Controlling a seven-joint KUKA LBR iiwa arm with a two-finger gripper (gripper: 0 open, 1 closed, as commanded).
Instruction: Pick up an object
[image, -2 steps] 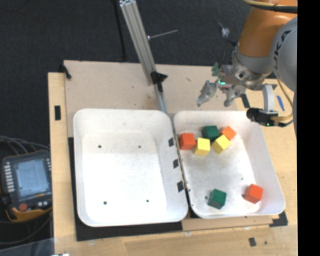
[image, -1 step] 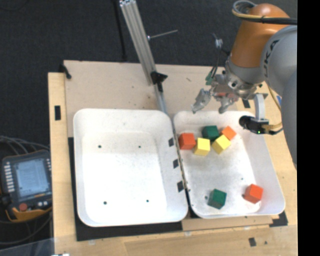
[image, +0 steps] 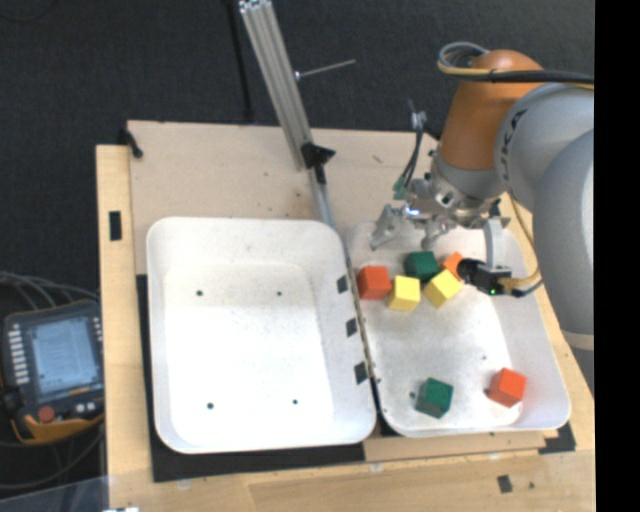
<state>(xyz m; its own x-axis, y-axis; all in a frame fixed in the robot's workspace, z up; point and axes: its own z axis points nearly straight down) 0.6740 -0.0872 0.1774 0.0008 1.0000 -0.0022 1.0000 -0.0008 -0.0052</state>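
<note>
Nearest us, at the front of the right bin (image: 540, 330), we see a green block (image: 434, 396) and an orange block (image: 507, 386) lying well apart from each other and from everything else. The left bin (image: 250, 330) sits beside it across the shared rim.

Farther back we find a tight cluster: an orange cube (image: 374, 282) near the shared rim, a yellow block (image: 405, 293) just beside it, a second yellow block (image: 443, 287) tilted on a corner, and a dark green block (image: 422, 265) behind them. Another bit of orange shows at the cluster's right edge, though we cannot tell what it is.

Beyond the cluster, at the bin's far edge, the gripper (image: 408, 228) hangs with its fingers spread apart and nothing between them. It sits just behind the dark green block, which we judge the likeliest target.

The risk lies in that crowding. If the fingers come down on the cluster, we expect one could land on top of a neighbouring block instead of beside the target, shoving the pieces aside or jamming. The tilted yellow block could also slip out of a squeeze. The two front blocks would make cleaner picks.
</note>
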